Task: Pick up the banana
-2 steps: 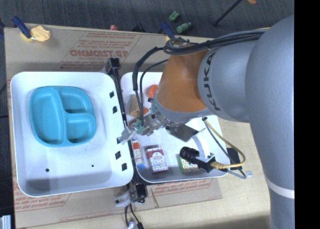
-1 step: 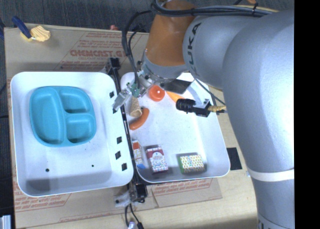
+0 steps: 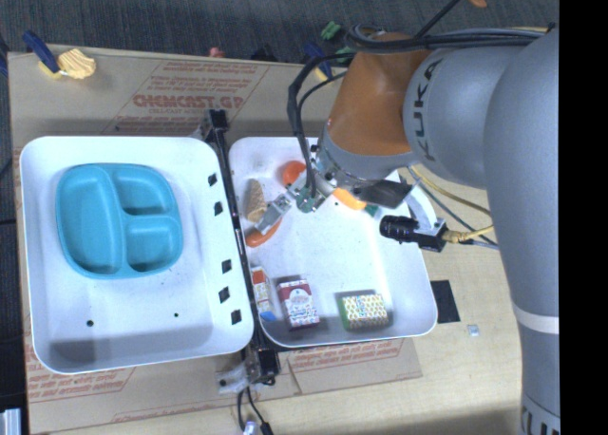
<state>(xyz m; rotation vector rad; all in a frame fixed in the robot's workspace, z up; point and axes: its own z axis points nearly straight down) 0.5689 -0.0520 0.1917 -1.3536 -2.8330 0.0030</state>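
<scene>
My gripper (image 3: 296, 199) hangs low over the upper left part of the right bin (image 3: 404, 276), under the arm's orange band. Just left of it lies a tan, stubby, elongated piece (image 3: 255, 198) near the bin's left wall; I cannot tell whether this is the banana. An orange item (image 3: 267, 224) lies right below the gripper's tip, touching it or very close. Another orange piece (image 3: 291, 173) sits just above the gripper, and a third (image 3: 348, 201) pokes out to its right under the wrist.
A red box (image 3: 298, 302), a green-and-yellow box (image 3: 364, 310) and a small packet (image 3: 259, 291) lie along the right bin's front. The left bin (image 3: 114, 319) holds a blue divided tray (image 3: 119, 218). A black divider (image 3: 224, 196) separates the bins. A yellow object (image 3: 76, 65) lies on the cardboard at the far left.
</scene>
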